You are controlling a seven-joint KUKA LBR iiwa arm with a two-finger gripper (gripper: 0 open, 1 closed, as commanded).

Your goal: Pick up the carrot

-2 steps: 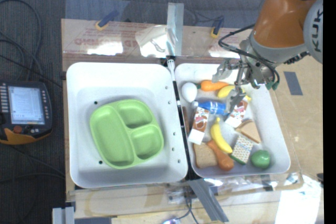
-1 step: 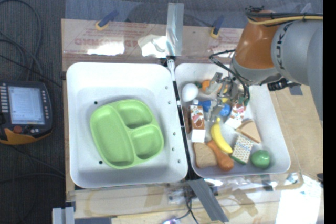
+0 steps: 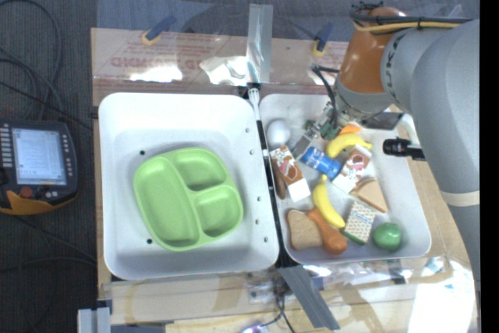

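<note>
- Carrot lying in the right bin, near its front edge, slanting from centre down toward the front; orange, thick end pointing forward.
- A banana lying across the carrot's upper end, touching it; bread sitting just beside on the left, a patterned block just beside on the right, green ball beyond that.
- Gripper working at the back of the same bin, well apart from the carrot, low among a second banana and a blue packet.
- Cannot tell its opening from this angle; nothing visibly held.
- Left bin holding a green tray, not involved.
- Risk, judging from the layout: carrot is hemmed in, so descending fingers could be landing on the banana or bread instead, or pinching two items together.
- Risk: tapered, smooth shape could be slipping out on lift, especially if grabbed near the narrow end.
- Risk: the gripper crossing the cluttered bin could be shoving items over the carrot.
</note>
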